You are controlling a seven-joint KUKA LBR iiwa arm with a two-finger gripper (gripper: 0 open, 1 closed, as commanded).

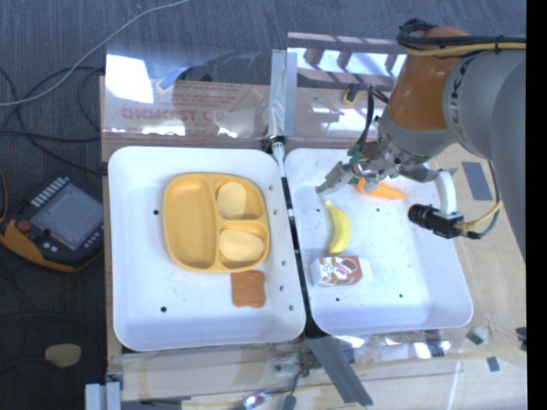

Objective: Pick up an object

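Right bin (427, 306): banana (339, 226) mid-left, small wrapped packet (340, 271) just below it, orange piece (382, 190) near gripper (355, 174) at upper part. Left bin (137, 314): yellow divided tray (192, 225), brown block (249, 289) beside its lower edge.

Grey arm (491, 92) entering from three o'clock, its orange band (423, 84) above the wrist at roughly one o'clock of the view. Gripper (355, 173) extends from the wrist toward eight o'clock, tilted downward; finger state not discernible.
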